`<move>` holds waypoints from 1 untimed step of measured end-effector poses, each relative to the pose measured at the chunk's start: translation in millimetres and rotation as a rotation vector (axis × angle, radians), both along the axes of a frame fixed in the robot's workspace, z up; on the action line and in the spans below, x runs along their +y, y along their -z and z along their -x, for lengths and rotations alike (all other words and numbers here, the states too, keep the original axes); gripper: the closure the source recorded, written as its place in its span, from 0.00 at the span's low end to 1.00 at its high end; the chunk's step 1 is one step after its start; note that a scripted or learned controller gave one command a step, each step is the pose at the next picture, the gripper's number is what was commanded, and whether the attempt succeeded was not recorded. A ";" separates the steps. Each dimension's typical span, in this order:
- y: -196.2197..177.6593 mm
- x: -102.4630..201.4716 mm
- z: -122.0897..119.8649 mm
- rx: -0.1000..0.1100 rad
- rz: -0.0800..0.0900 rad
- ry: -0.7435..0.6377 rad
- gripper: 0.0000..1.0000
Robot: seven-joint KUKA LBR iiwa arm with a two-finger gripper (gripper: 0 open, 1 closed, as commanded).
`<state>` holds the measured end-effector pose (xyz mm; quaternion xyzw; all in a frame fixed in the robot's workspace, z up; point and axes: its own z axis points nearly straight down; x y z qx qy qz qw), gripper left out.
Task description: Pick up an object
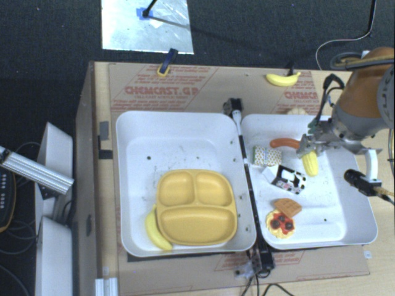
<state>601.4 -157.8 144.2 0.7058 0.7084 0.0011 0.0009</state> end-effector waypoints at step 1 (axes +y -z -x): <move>-50.2 58.3 -14.3 -0.002 0.000 -0.001 1.00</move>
